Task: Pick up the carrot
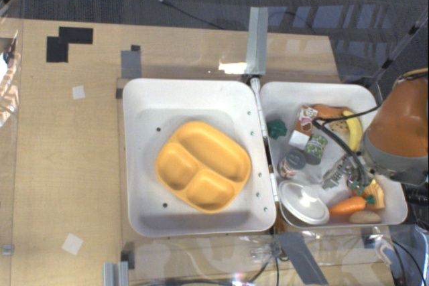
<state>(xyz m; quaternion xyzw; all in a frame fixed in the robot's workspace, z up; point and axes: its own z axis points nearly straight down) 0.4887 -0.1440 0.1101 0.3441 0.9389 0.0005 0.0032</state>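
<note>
On the bench (67, 164) sit two shallow white bins side by side. Left bin (144, 104) has exactly one thing in it: a yellow divided plate (203, 165) with three compartments, sitting a bit rotated near the middle.

Right bin (281, 94) is where all the clutter is. Counting what I can make out: one carrot (346, 207), one banana (353, 130), one small green thing (276, 126), one white block (298, 138), one round grey can seen from above (292, 162), one little jar with a greenish label (316, 146), one red-and-white packet (307, 118) near the back wall, one white bowl (303, 202) in the near left corner, and one pale tan lump (365, 216) at the near edge. Something orange-brown sits behind the banana, can't say what it is.

So the carrot is down in the near right part of the right bin, lying flat, long axis roughly left-right with a slight tilt. Its left end is just beside the bowl rim, and the tan lump is touching or almost touching it on the near side. Which end is the tip is too small to call.

Arm (400, 134) comes in from the right, with the gripper (345, 174) just behind the carrot, above it in the picture. Whether its jaws are spread or closed I honestly can't tell, it's a tangle of metal and cables there. Nothing visibly held.
</note>
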